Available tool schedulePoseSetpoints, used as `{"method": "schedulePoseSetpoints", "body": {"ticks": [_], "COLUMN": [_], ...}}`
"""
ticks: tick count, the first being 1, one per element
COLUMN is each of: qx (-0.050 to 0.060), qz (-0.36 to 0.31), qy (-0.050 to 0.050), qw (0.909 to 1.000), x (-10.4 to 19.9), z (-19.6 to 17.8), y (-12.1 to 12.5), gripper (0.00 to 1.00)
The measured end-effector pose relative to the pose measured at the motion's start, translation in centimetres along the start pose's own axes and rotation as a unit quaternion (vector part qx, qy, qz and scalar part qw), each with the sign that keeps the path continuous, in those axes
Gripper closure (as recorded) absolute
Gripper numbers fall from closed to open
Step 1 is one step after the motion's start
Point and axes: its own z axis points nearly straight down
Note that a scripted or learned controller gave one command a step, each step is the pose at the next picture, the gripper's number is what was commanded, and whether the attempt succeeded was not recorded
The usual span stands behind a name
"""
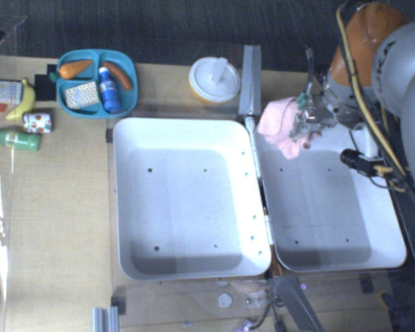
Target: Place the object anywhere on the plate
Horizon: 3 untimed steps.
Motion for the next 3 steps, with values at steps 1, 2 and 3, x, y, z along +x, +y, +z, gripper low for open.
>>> {"method": "schedulePoseSetpoints", "body": {"ticks": [1, 2, 3], "qx": [-0.001, -0.001, -0.002], "qz": [-0.005, -0.206, -0.398], "qy": [0.001, 0.001, 0.001], "qw": [1.0, 0.9785, 0.9175], "x": [0.2, 6.1, 10.7], "z": [-4.1, -4.7, -5.3], "y": [0.1, -0.7, -1.1], "gripper": [1.0, 1.0, 1.0]}}
